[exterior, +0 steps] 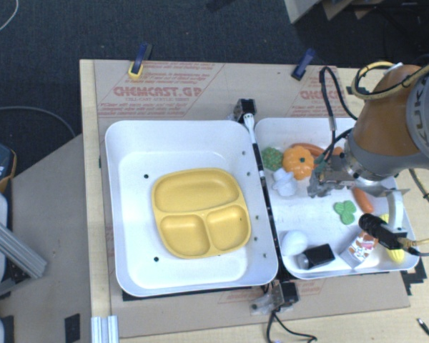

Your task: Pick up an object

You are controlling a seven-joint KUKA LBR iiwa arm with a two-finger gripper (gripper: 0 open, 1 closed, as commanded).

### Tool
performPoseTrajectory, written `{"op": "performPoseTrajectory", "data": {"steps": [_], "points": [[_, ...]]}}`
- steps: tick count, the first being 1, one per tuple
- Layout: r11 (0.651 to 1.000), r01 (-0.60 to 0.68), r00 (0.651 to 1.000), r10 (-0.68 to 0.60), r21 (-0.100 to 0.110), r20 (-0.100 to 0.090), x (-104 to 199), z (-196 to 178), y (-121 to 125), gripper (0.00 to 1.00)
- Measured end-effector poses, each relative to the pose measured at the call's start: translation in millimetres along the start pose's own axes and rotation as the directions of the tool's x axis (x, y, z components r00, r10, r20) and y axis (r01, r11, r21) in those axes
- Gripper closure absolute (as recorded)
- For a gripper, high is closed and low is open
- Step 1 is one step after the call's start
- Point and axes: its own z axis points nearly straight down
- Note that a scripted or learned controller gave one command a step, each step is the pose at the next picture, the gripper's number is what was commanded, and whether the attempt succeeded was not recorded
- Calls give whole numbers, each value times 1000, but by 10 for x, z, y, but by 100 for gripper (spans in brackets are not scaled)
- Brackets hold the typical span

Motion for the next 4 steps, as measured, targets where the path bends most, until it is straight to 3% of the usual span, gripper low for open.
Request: {"op": "performPoseTrajectory", "data": {"steps": [1,2,4], "points": [[1000,0,1000,0,-3,0,-27,-634,59,100],[1000,0,1000,0,0,0,-27,-801,71,100],[1000,5,1000,-5,1,-2,887,-926,481,100]]}}
